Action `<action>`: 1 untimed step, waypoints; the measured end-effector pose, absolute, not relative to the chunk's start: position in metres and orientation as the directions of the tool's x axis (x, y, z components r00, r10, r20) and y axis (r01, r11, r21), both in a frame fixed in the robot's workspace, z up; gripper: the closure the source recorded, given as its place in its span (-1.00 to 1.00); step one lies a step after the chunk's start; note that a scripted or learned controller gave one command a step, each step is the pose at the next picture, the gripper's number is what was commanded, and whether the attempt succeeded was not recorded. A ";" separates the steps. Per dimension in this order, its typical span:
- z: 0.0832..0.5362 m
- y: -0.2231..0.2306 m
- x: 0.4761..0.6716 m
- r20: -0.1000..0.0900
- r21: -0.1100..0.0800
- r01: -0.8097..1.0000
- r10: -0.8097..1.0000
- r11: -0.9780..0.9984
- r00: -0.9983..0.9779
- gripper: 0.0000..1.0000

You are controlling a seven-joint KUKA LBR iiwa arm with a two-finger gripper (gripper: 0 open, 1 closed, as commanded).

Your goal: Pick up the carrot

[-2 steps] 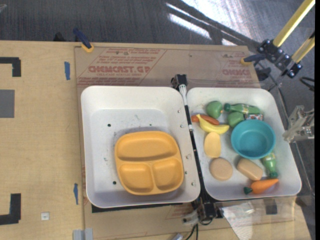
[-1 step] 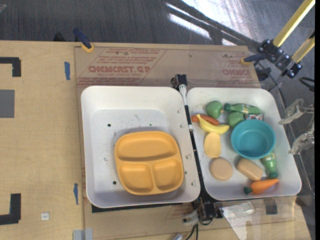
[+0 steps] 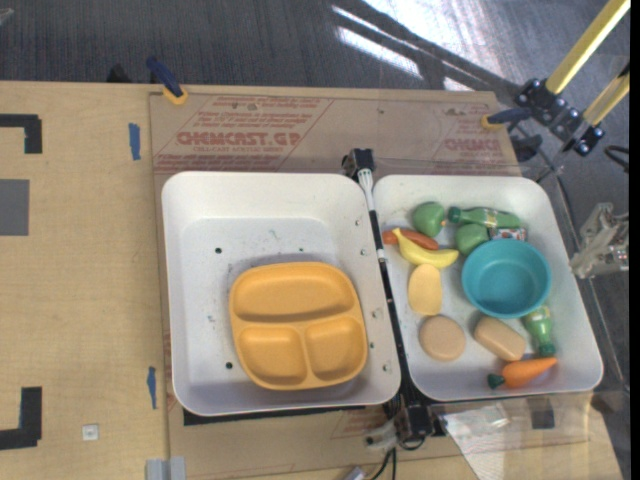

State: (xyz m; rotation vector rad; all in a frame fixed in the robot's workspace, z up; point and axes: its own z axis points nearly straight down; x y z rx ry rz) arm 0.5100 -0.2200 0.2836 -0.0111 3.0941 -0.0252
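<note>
The carrot [image 3: 527, 371] is small and orange with a green stub at its left end. It lies flat in the right bin [image 3: 575, 318], at the near right corner, close to the bin's front wall. A tan bread roll [image 3: 499, 338] lies just behind it, and a small green vegetable [image 3: 540, 327] sits beside it to the right rear.
Further back in the right bin are a teal bowl [image 3: 505, 278], a banana [image 3: 428, 251], a green pepper [image 3: 428, 216], a green bottle [image 3: 487, 218], a pale yellow oval piece [image 3: 425, 290] and a round tan piece [image 3: 442, 338]. The left bin [image 3: 190, 268] holds an orange divided tray [image 3: 297, 323].
</note>
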 end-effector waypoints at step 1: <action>0.283 -0.220 0.510 -0.046 -0.015 -0.007 -0.008 1.000 -0.999 -1.00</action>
